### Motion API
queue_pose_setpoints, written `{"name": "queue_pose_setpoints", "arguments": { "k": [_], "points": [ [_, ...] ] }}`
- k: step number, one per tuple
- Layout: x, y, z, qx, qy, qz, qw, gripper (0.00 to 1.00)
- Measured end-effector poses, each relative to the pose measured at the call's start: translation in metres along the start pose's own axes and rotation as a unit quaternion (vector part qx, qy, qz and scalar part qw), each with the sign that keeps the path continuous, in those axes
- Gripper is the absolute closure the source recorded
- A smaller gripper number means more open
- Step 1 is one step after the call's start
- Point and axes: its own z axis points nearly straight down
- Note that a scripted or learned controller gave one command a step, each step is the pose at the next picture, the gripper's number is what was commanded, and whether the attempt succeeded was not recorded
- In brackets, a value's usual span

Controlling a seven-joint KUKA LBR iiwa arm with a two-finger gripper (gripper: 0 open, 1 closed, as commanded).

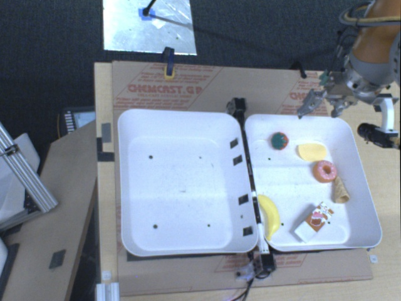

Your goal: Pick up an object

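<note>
Nothing is lifted yet, so the whole pick seems to remain. On the worktop (pixel 106 187), the left bin (pixel 182 121) holds nothing. The right bin (pixel 366 218) holds a banana (pixel 270 215) at its near left, a red-green ball (pixel 279 141), a small carton (pixel 314 221), a yellow slice (pixel 312 151), a pink doughnut (pixel 324 170) and a cone (pixel 340 190). The pincer (pixel 321 104) hovers over the far rim, fingers apart and empty.

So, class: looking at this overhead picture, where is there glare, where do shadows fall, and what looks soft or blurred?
In the camera view, the foil sheet at the top glares patchily; the light is even, and the banana, donut and other toys cast only faint shadows on the right bin; the gripper at the upper right looks soft, its fingers hard to make out; the whole picture is slightly grainy.
</note>
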Motion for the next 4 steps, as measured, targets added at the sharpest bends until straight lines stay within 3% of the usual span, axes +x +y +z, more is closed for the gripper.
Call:
{"name": "queue_pose_setpoints", "arguments": {
  "k": [1,2,3,4],
  "points": [
    [0.05,-0.077,0.156,0.005,0.002,0.001,1.0,0.0],
    [0.105,0.006,0.04,-0.008,0.0,-0.005,1.0,0.0],
    [0.179,0.002,-0.035,-0.005,0.002,-0.005,1.0,0.0],
    [0.173,0.002,-0.04,-0.002,0.0,-0.003,1.0,1.0]
  ]
}}
